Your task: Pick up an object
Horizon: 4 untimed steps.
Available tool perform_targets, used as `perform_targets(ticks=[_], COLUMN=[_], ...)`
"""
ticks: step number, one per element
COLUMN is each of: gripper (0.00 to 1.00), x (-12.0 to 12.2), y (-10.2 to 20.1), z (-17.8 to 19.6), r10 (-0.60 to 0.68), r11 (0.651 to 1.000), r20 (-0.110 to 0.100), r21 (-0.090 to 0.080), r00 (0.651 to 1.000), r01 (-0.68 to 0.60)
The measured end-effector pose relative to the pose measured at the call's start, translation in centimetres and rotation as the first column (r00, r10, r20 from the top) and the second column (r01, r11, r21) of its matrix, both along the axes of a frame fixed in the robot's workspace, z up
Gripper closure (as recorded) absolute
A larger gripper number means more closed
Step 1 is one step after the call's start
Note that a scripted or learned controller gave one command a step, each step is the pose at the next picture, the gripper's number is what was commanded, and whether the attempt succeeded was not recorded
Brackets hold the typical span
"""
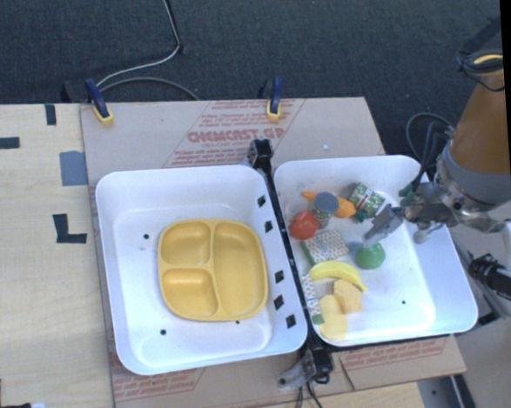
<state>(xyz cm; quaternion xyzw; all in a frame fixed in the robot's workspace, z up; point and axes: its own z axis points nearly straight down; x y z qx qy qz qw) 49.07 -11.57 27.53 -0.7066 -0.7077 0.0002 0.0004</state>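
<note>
Across the bench, two shallow white bins sat side by side on a brown cardboard sheet (224, 131) printed in red with "CHEMCAST GP" and smaller lines too blurred to read. Two clamps with yellow tips (274, 112) pinned the sheet's far edge. A yellow divided plate (213, 269) with three compartments lay flat in the left bin (128, 251). Small play foods crowded the left half of the right bin (437, 304): a red tomato (303, 225) near the divider, a blue round piece (326, 202) beside an orange carrot (344, 208), a green-and-white can (369, 199) whose label could not be read, a checked packet (331, 242), a yellow banana (337, 272), pale yellow pieces (339, 304) toward the near wall, and a green ball (370, 255) just right of the packet. From the right, the grey arm with its orange band (486, 135) reached over the right bin, and the gripper (386, 223) hung above the space between the can and the green ball. Whether it was spread or closed could not be made out, and nothing was visibly held in it.
</note>
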Motion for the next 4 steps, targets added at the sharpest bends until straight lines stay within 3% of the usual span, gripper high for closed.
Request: perform_targets(ticks=[1,2,3,4], gripper=[0.0,0.0,0.0,1.0], x=[2.6,10.5,15.8,15.7], y=[-2.1,0.8,1.9,1.9], z=[-8.8,-18.8,-19.0,-18.1], r10=[-0.001,0.002,0.0,0.002], r11=[1.0,1.0,1.0,1.0], r20=[-0.003,0.009,-0.003,-0.006], r21=[0.0,-0.001,0.001,0.0], r00=[1.0,1.0,1.0,1.0], r01=[0.001,-0.002,0.0,-0.002])
